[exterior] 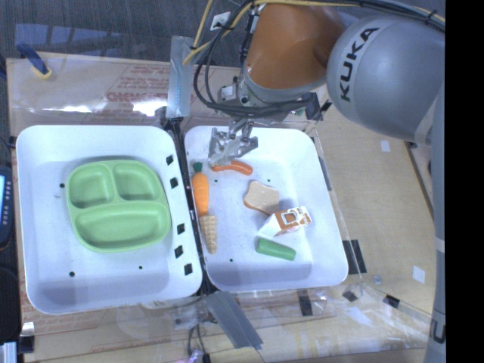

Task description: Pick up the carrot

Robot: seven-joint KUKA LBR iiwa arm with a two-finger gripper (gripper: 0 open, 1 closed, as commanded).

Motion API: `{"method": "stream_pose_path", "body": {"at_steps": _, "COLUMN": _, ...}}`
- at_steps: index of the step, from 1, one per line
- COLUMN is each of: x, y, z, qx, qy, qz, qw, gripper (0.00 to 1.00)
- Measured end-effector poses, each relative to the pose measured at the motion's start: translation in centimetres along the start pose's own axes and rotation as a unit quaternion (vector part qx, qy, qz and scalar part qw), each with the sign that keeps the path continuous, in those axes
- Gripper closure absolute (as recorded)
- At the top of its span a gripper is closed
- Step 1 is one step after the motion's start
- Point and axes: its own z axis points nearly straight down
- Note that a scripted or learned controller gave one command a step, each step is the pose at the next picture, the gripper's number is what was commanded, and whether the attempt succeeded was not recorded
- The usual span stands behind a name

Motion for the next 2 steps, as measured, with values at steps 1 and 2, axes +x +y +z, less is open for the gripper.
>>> {"method": "stream_pose_path", "body": {"at_steps": 1, "x": 0.3, "y": 1.2, "z": 1.3, "qx": -0.003, "qy": 0.0, "qz": -0.334, "qw": 0.9426, "gripper": 1.0}}
{"method": "stream_pose_path", "body": {"at_steps": 2, "x": -2.3, "y": 3.3, "z": 1.3, "qx": -0.003, "qy": 0.0, "qz": -0.116, "qw": 0.9933, "gripper": 1.0}}
